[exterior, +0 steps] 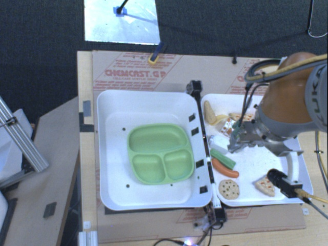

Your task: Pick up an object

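**Arm parked over the right bin, toy food all around it**

So from where I'm standing the arm [292,99] comes in from 3 o'clock and its gripper [237,137] hangs low over the right bin [302,181], about mid-bin. Honestly can't tell how far the fingers are open or whether anything's in them; the wrist blocks it.

Stuff in that bin: a banana [209,113] at 11 o'clock of the gripper, a green pickle-looking piece [222,158] and an orange carrot [225,169] just beside each other at 7 o'clock, a cookie [228,189] further down, a pizza slice [265,186] at 5 o'clock.

The left bin [110,137] holds a green divided plate [160,152].
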Robot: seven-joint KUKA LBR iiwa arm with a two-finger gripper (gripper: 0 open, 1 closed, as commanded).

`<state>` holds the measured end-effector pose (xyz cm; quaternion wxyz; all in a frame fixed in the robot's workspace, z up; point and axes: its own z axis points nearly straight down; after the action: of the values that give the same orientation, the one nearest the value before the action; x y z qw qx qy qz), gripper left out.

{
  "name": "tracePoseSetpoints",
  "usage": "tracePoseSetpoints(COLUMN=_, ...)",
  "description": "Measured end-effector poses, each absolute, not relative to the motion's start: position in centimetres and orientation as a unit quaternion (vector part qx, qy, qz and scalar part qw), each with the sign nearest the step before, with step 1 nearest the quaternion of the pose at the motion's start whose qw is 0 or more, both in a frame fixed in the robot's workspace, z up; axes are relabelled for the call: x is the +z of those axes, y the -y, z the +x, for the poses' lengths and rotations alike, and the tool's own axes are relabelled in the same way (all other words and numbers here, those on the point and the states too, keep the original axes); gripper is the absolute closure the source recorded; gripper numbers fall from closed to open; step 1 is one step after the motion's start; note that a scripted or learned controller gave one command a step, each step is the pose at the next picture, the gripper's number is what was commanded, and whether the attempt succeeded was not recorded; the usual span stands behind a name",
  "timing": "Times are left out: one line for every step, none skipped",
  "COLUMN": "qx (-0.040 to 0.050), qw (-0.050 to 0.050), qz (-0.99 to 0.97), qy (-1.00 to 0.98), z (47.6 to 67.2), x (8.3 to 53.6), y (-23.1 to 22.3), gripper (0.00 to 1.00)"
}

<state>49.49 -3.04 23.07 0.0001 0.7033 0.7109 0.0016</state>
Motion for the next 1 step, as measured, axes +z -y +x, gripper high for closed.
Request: tracePoseSetpoints(qx=0.0002, qw=-0.001, qz=0.704, qy=-0.71, z=48.52, x=22.54, y=0.97, gripper=1.0)
